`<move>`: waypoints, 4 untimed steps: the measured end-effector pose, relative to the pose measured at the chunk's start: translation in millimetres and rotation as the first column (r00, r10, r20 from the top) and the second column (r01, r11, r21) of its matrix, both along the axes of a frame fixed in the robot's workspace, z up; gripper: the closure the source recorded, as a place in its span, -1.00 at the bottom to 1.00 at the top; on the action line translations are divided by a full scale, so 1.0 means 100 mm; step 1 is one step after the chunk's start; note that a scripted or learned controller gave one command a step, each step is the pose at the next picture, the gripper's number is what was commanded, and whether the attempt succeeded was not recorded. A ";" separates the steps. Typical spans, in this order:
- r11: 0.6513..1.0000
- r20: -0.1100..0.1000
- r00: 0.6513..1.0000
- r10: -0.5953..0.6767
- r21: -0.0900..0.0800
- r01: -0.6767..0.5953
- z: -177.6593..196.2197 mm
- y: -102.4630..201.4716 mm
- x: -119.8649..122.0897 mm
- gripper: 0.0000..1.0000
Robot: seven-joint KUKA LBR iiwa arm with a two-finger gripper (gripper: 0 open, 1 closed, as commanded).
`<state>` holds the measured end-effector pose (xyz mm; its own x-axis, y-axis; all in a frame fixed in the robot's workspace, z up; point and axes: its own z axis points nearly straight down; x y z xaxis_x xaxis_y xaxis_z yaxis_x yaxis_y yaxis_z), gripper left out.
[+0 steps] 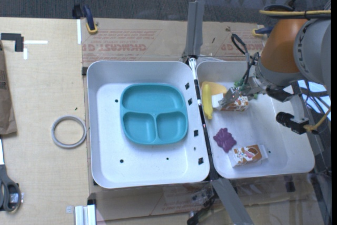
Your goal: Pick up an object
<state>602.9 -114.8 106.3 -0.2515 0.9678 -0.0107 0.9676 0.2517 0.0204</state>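
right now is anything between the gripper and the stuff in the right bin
Nothing visible does. The gripper is already down in the right bin, at a small carton beside the banana. The purple piece and the second carton lie nearer the camera, apart from it.

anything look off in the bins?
Nothing spilled or broken. The carton lies on its side near the purple piece in the right bin; the teal tray sits square in the left bin.

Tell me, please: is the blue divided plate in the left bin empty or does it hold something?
Empty. The blue divided plate lies flat in the left bin, and its three compartments show bare blue.
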 end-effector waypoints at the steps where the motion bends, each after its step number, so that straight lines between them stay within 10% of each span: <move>1: 0.999 0.029 0.999 -0.017 -0.027 0.018 0.15 -0.18 0.05 1.00; 2: 1.000 0.021 1.000 -0.007 -0.012 0.007 0.13 -0.06 0.05 -1.00; 3: 0.994 0.013 0.994 -0.112 0.005 0.112 0.00 -0.03 -0.01 -1.00; 4: 0.992 0.028 0.992 -0.124 -0.019 0.125 0.14 -0.20 0.01 1.00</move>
